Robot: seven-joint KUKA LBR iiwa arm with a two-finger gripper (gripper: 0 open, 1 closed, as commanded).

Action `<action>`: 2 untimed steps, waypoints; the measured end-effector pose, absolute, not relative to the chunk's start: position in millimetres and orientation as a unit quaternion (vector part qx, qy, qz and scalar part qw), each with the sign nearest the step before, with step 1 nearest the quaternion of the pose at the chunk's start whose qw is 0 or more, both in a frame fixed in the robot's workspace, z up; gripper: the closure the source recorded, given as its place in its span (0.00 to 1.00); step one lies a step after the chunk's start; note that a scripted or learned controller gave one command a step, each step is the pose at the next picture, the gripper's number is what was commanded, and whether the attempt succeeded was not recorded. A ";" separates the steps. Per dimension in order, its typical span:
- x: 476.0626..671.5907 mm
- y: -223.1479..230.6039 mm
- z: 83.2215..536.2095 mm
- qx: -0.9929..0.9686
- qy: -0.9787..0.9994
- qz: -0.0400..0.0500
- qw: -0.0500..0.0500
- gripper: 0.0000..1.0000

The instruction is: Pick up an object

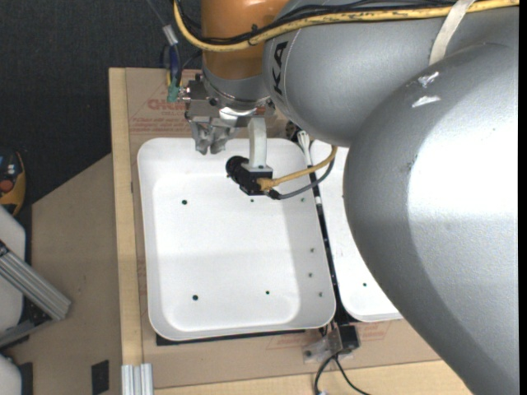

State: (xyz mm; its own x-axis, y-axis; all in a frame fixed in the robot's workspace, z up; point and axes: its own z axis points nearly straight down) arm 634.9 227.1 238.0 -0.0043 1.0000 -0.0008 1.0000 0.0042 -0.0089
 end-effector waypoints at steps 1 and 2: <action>648.7 201.6 306.6 -0.708 -0.706 -0.004 -0.003 1.00; 606.5 225.9 257.7 -0.706 -0.708 0.003 0.003 1.00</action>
